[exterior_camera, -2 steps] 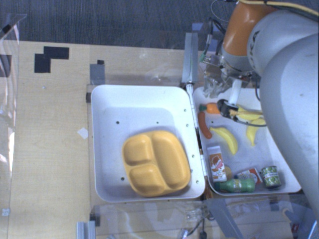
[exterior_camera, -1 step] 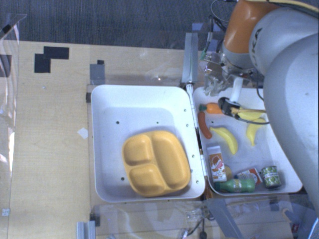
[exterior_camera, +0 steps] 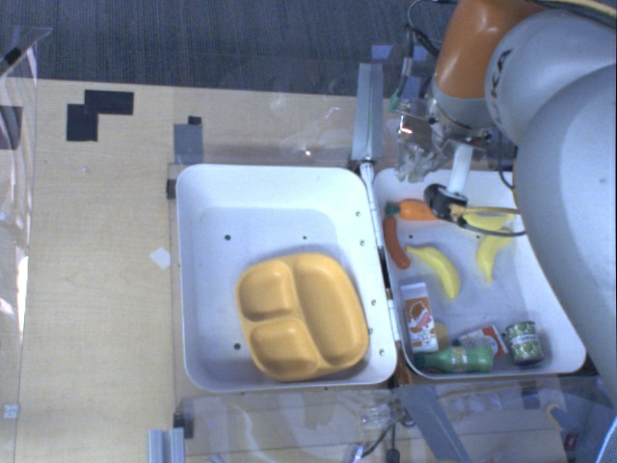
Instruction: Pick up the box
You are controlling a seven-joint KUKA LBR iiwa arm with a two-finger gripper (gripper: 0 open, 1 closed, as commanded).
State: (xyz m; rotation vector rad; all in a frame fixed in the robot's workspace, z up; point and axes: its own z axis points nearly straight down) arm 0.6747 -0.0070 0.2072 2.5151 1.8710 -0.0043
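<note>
arm shell [exterior_camera: 569, 114]: broad, smooth, rounded casing in pale grey with a soft sheen
orange band [exterior_camera: 472, 41]: glossy orange collar above the wrist, rounded
wrist ring [exterior_camera: 463, 112]: darker grey ring just under the orange band
lettering [exterior_camera: 501, 77]: dark characters on the grey casing beside the orange band, too cropped to read
cables [exterior_camera: 429, 13]: thin dark wires looping beside the wrist; one yellow cable along the arm's top
pincer [exterior_camera: 424, 152]: small, angular, silvery metal parts, details blurred

The grey arm [exterior_camera: 569, 162] covers the right bin's [exterior_camera: 511, 302] rim from 12 to 3 o'clock and runs off the frame. The box's [exterior_camera: 419, 318] label is unreadably small.
</note>
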